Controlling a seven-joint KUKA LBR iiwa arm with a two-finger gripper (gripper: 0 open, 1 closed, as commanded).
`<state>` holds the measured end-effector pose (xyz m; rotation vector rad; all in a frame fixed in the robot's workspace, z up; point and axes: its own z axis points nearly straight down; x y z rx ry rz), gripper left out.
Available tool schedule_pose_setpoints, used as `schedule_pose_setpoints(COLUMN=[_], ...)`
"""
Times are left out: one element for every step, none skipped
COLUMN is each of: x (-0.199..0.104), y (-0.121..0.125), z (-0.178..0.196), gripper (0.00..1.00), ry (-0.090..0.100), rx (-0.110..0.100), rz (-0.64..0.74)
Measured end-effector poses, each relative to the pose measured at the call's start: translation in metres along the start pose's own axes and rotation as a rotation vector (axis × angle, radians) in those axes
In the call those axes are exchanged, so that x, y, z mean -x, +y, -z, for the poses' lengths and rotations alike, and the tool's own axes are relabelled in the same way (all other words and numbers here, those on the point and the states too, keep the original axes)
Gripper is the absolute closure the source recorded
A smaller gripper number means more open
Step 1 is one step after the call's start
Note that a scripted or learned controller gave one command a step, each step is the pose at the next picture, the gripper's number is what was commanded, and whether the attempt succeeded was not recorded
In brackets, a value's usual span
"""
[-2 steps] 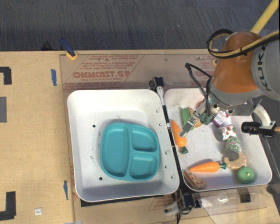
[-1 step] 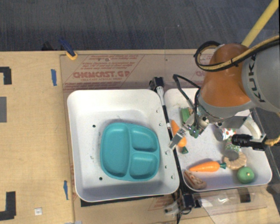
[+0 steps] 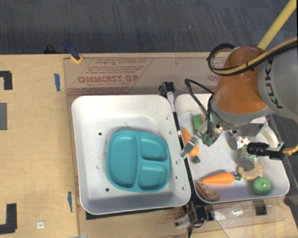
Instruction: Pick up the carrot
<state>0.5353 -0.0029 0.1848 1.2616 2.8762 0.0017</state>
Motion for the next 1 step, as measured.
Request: schedule_pose_setpoints(x=[-0.0380], y=[0.0103], z=[-0.0003], gripper=[0.00], ry=[0.002], rx=[-0.001], rz=[-0.173])
